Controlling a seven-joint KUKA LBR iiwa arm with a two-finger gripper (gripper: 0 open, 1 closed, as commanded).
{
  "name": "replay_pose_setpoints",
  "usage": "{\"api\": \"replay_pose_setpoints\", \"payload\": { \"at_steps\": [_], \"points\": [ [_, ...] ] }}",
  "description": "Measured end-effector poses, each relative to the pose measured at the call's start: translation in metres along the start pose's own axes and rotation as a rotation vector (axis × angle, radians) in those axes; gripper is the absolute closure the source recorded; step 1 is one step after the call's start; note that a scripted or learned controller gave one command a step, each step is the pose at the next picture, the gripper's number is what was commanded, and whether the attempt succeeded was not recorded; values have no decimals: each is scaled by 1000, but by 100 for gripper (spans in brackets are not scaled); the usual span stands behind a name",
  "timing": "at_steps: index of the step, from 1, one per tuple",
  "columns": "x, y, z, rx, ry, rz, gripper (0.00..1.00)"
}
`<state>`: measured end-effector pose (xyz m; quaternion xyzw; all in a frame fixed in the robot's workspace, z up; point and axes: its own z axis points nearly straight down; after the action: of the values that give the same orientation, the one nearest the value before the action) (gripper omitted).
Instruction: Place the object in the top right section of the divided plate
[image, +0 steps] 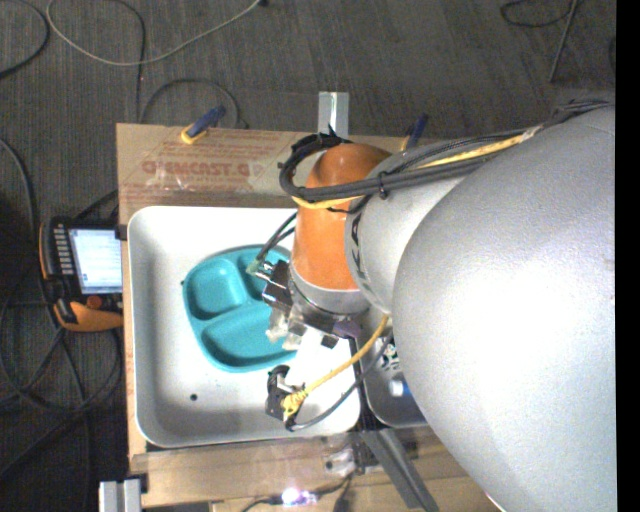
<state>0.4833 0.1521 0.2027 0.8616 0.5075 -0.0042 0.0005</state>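
From the one overhead camera, a single grey arm with an orange band (325, 225) above its wrist reaches in from the right and fills much of the frame, its broad grey body covering the right bin apart from a small patch of grey and blue (395, 390) showing under it. One shallow white plastic bin (150, 330) lies in plain sight at the left, and in it rests one turquoise divided plate (225, 300); three of its sections can be counted, two toward the top and one larger toward the bottom, with the right side hidden by the wrist. The two-finger gripper (283, 330) hangs over the plate's right edge, and whether it is released or clenched I cannot tell, since the wrist blocks it. The object to be placed cannot be made out. One bundle of black and yellow cables (300, 385) dangles below the wrist over the bin floor. One orange-cased handheld screen (85, 262) sits just left of the bin.
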Motion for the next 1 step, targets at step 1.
{"api": "replay_pose_setpoints", "payload": {
  "at_steps": [1],
  "points": [
    [-2,2,-40,-3,1,96,100]
  ]
}}
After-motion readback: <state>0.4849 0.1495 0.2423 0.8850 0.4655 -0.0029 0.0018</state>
